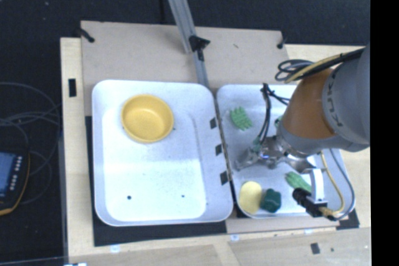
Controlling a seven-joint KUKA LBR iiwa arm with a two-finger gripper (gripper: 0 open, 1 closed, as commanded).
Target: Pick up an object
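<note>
Watching the gripper (262, 156) hang low in the right bin (249, 96), grip state unreadable, I fear it clips the wall, missing the yellow piece (250, 195).

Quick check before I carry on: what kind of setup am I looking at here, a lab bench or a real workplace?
Most likely a robotics lab test bench: two white bins on a board, small toy-like items such as a yellow bowl and a green block, and a handheld control pendant with loose cables.

smooth plastic-looking yellow bowl (147, 118), matt speckled white bins (156, 196), raw cardboardy-looking bench board (243, 40), glossy orange band (308, 110) on the arm
</note>
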